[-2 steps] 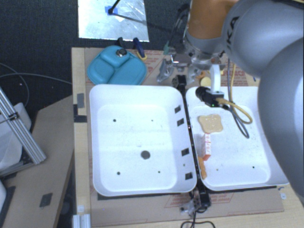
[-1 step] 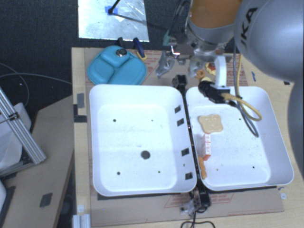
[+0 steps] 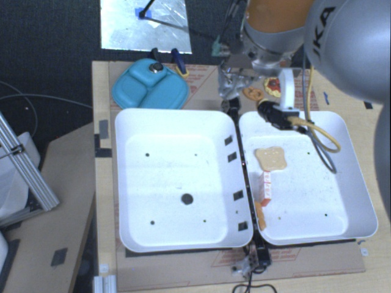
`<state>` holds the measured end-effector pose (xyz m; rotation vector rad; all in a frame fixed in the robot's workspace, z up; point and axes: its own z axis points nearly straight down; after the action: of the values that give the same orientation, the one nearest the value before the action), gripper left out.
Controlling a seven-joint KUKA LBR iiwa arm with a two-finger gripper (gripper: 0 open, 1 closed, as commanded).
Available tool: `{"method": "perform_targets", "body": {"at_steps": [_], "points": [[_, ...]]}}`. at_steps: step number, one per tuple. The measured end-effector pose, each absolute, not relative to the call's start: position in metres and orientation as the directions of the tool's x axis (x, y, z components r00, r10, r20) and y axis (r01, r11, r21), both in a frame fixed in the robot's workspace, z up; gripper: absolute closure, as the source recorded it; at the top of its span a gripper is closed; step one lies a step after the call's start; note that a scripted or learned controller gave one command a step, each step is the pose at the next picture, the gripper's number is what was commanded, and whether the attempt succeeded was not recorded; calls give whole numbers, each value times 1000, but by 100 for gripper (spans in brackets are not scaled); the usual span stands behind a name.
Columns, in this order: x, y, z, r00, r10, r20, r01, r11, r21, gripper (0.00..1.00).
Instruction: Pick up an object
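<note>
Arm (image 3: 342, 35) looms in at top right, cut off by the frame, part of "KA" readable on its grey shell. Claw (image 3: 231, 93) sits above the bins' far edge; open or closed, can't tell. Toast (image 3: 271, 159) and a small carton (image 3: 266, 185) lie in the right bin (image 3: 342, 182).

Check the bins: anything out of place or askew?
Mostly tidy. The small carton lies tipped against the right bin's left wall, just below the toast piece. A blue tray sits outside, behind the left bin.
</note>
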<state>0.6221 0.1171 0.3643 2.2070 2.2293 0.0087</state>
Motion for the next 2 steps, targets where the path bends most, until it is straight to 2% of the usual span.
{"method": "perform_targets", "body": {"at_steps": [1,2], "points": [[603,170,413,-10,1000,4,1000,10,7,100],[599,227,412,-9,1000,3,1000,9,4,100]]}}
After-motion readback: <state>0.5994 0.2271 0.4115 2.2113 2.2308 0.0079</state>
